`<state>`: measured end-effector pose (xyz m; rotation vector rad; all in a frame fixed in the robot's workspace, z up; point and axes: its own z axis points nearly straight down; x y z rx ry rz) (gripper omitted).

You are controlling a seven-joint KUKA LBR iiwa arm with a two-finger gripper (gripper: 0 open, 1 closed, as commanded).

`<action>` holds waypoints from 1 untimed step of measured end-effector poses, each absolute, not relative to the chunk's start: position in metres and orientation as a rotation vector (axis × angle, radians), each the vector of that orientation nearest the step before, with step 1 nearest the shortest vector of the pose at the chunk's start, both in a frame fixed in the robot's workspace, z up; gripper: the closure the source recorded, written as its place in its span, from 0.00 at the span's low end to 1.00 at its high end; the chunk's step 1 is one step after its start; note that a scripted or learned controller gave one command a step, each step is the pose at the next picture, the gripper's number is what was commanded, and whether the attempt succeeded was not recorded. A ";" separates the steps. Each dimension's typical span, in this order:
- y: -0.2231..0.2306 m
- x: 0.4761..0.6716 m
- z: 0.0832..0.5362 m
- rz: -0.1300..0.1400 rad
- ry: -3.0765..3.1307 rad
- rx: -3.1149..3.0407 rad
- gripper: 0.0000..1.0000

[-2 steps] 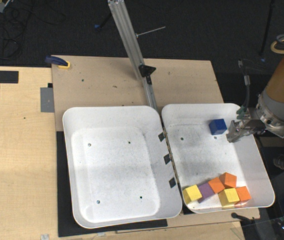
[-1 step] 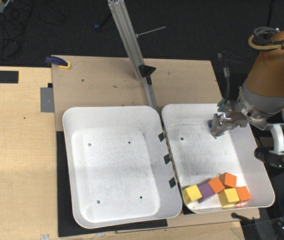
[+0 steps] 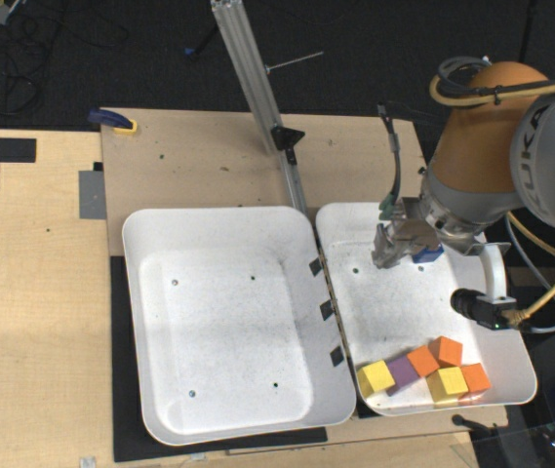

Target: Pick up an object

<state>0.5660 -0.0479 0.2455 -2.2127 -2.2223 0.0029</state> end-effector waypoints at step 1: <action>-0.004 0.583 0.233 0.002 -2.223 -2.215 1.00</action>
